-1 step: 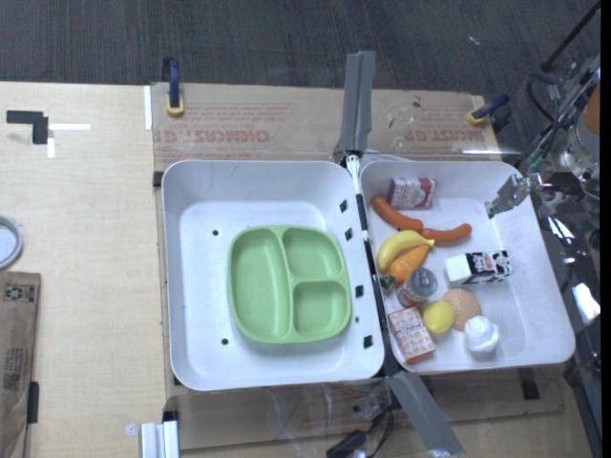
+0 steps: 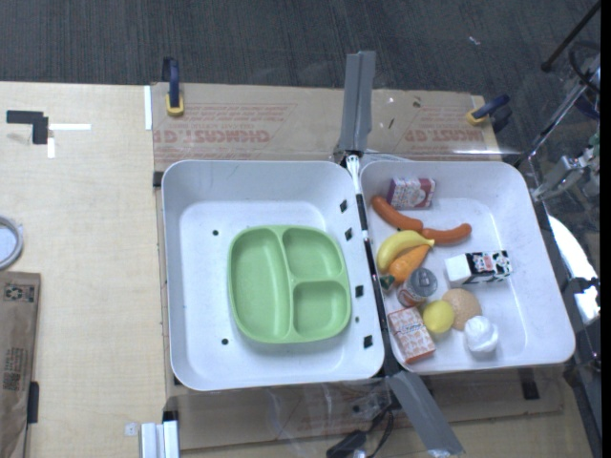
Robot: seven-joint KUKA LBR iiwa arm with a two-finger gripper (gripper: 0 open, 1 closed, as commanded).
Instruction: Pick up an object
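jaws first: you cannot tell whether they stand apart or together, so you cannot place the objects against them either.

start at the near edge. in the right bin, at its 7 o'clock corner, lies one red carton. at 5 o'clock sits one white lump, too blurred to name. just beyond, one lemon touches one tan round thing. one grey-topped can is partly covered by one carrot, and one banana lies against the carrot. at 3 o'clock of these lies one cow-patterned carton. farther back, two sausages meet end to end, and one pink carton stands at 11 o'clock, farthest of all.

the left bin holds one green plate with three compartments, set slightly toward 3 o'clock.

on the bench, at 9 o'clock, you see a tape roll and a brown bag, both cut off by the edge. two clamps grip the far side.
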